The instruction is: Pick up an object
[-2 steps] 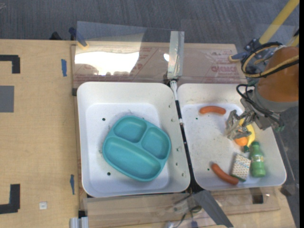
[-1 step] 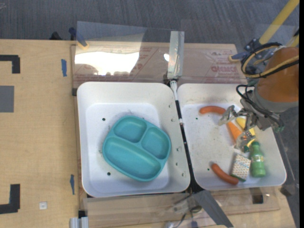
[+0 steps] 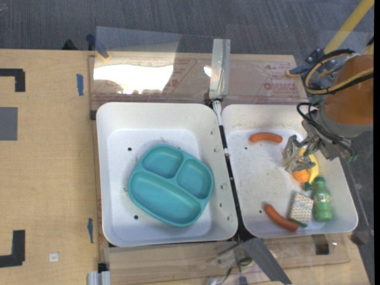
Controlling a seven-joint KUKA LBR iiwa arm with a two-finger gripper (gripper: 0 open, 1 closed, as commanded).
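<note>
Wooden bench carries two white bins: left bin holds a teal divided plate; right bin holds, at its 3 o'clock, the gripper, fingers clamped on an orange-yellow toy. I see a green bottle at 5 o'clock.

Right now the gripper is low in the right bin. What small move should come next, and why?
Probably a short drop straight down and then close. The gripper sits right over the orange and yellow toy in the right bin, and I can't see anything between its fingers yet.
</note>
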